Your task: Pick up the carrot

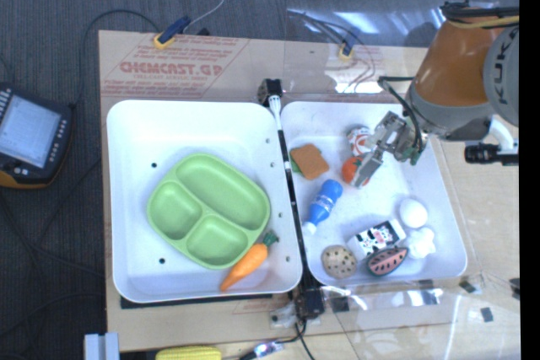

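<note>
The carrot [245, 262], orange with a green top, lies in the left bin [135, 131] near its front right corner. It rests against the front edge of the green divided plate [211, 209]. My gripper [369, 168] hangs over the right bin [443, 181], well to the right of the carrot and farther back. Its tip is beside a small orange-red object [348, 170]. Nothing of the carrot is near it.
The right bin holds a brown bread slice [310, 161], a blue bottle [324, 201], a red-and-white ball [359, 138], a white egg [413, 212], a black-and-white carton [376, 237], a watermelon slice [387, 260] and a speckled ball [338, 260]. A ridge [288, 181] divides the bins.
</note>
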